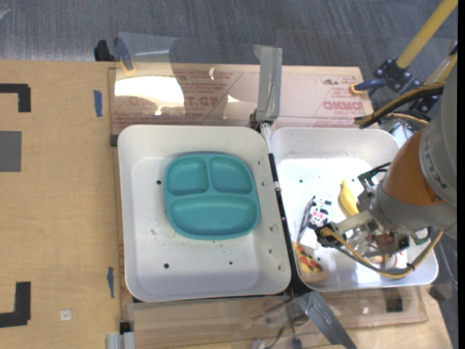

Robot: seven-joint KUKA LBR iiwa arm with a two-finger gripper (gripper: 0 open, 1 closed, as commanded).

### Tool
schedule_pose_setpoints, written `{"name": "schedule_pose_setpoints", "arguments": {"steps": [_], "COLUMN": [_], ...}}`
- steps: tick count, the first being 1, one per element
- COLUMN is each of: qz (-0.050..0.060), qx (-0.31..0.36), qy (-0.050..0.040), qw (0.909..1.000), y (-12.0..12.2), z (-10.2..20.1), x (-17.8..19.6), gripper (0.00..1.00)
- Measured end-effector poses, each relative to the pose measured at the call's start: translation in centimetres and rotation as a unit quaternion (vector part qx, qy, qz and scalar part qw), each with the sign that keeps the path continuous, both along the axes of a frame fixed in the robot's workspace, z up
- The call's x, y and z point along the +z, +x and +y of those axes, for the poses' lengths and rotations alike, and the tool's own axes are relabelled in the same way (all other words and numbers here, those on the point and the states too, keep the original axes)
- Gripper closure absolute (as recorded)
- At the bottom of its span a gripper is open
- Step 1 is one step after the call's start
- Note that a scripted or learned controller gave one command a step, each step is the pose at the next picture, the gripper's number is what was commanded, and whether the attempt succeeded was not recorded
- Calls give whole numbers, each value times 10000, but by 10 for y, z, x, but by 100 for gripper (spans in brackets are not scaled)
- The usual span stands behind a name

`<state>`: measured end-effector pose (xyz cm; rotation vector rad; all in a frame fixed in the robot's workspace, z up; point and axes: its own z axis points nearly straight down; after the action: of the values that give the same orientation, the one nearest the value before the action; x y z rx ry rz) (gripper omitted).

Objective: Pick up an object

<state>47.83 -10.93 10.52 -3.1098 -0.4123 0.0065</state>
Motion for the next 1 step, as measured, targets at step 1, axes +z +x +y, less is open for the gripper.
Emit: {"name": "schedule_pose_setpoints", "arguments": {"steps": [1], "qz": [-27], "qx": [-323], "qy": [-21], "qw": [9995], "y": [1], "z": [-50], "x": [55], "gripper": [100]}}
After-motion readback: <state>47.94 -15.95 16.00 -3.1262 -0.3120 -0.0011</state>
